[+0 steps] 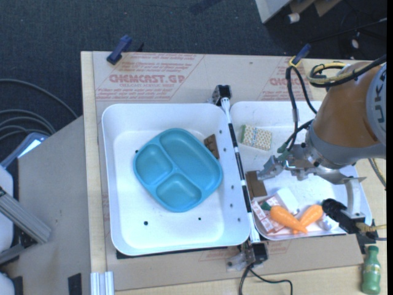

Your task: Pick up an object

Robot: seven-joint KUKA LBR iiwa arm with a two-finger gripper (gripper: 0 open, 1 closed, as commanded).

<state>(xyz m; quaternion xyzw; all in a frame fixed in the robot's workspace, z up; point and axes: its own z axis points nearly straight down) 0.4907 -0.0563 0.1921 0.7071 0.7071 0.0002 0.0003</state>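
Observation:
My gripper (277, 165) hangs low over the middle of the right bin (279, 112), reaching in from the right. Just left of and below it a brown block (255, 184) lies against the divider. A pale patterned square (256, 137) lies beyond the gripper towards the bin's far side. Two orange carrots (288, 217) lie in the near corner on a white packet (286, 200). In the left bin (116, 165) rests a blue divided plate (177, 169), with a small brown piece (210, 144) at its right edge.
The arm's grey and orange body (350, 118) covers the right bin's right side. A green bottle (371, 273) stands outside the bins at the bench's near right corner. Cardboard (153, 75) lies behind the bins.

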